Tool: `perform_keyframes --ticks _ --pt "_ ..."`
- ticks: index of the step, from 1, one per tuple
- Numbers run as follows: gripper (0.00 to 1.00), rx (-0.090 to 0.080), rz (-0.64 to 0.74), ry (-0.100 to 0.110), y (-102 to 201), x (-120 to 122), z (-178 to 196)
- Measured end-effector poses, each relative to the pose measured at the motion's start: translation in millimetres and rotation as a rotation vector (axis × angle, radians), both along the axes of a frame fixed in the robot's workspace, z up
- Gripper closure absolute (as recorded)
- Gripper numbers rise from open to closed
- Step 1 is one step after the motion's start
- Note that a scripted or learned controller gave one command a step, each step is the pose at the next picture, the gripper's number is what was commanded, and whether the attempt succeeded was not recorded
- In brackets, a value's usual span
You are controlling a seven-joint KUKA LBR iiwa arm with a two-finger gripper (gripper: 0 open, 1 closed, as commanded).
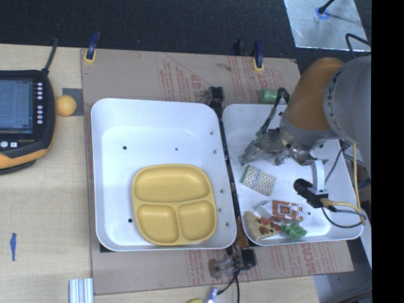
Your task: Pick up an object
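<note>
Clutter point(278, 218) near front wall | patterned packet point(259, 179) just below jaws point(264, 149)

You've got two white bins here: the left bin point(107, 169) carries a pale yellow divided tray point(173, 203), the right bin point(240, 122) a white packet with a fine green check point(259, 179). Just below that you see a small orange-and-white printed box point(287, 210), and a bright green piece point(294, 231) at the front rim. Your arm point(344, 100) is grey with its orange band point(310, 96). Brown cardboard with faint red lettering point(151, 74) lies under both bins, blue clamps point(92, 45) at its far edge, a yellow-orange ball point(65, 105) off left.
</note>
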State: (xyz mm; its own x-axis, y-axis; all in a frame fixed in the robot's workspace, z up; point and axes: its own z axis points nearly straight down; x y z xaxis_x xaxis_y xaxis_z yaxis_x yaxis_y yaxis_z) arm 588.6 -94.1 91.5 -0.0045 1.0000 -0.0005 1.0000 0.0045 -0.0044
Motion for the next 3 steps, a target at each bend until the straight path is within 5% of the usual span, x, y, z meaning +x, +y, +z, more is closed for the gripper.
perform_keyframes --ticks 1,2,3 --pt "0.0 0.001 -0.003 -0.002 -16.3 21.5 0.5" --pt "0.0 0.0 0.0 0.0 -2.8 -30.2 -0.2" --pt "0.0 0.0 -0.003 -0.002 -43.2 11.6 0.4"
